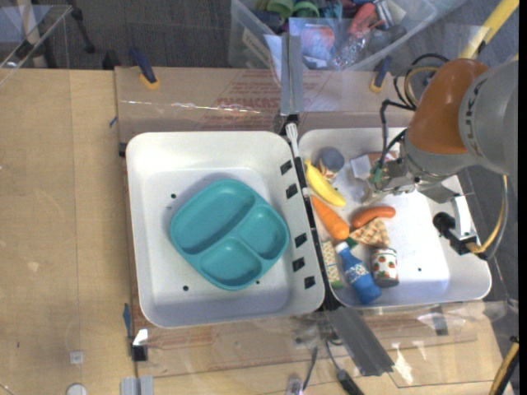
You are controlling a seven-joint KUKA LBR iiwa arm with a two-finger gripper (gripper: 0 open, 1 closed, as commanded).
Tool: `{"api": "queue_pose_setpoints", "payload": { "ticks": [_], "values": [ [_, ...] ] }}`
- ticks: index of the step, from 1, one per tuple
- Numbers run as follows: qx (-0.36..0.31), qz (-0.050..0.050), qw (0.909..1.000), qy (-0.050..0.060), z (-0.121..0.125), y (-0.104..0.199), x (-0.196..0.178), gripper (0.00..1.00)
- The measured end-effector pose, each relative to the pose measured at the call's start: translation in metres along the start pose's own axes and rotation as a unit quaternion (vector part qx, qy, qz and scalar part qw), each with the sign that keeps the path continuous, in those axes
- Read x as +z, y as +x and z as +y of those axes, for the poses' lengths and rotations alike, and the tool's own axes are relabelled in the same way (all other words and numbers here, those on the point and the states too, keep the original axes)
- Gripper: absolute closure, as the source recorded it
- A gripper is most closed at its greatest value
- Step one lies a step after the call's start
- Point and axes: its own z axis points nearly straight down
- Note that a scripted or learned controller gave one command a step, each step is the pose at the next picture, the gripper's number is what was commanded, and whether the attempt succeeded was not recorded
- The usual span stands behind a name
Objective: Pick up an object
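Observation:
The right bin holds a yellow banana, an orange carrot, a red sausage, a waffle-like wedge, a blue bottle, a small can, a grey round piece and a white scrap. My gripper hangs low over the bin's far middle, just above the sausage and right of the banana. The wrist hides its tips.
The left bin carries a teal divided plate. A clear tub of mixed toys stands behind the bins. The arm's orange band and grey body cover the right bin's far right corner.

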Motion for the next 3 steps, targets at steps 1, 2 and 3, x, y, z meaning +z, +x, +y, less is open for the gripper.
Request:
{"api": "queue_pose_setpoints", "payload": {
  "ticks": [1, 2, 3],
  "values": [
    [0.0, 0.0, 1.0, 0.0, 0.0, 0.0, 0.0, 0.0],
    [0.005, 0.002, 1.0, 0.001, -0.045, 0.024, 0.01, 0.0],
    [0.024, 0.003, 0.9997, 0.001, -0.085, 0.017, 0.01, 0.0]
  ]
}}
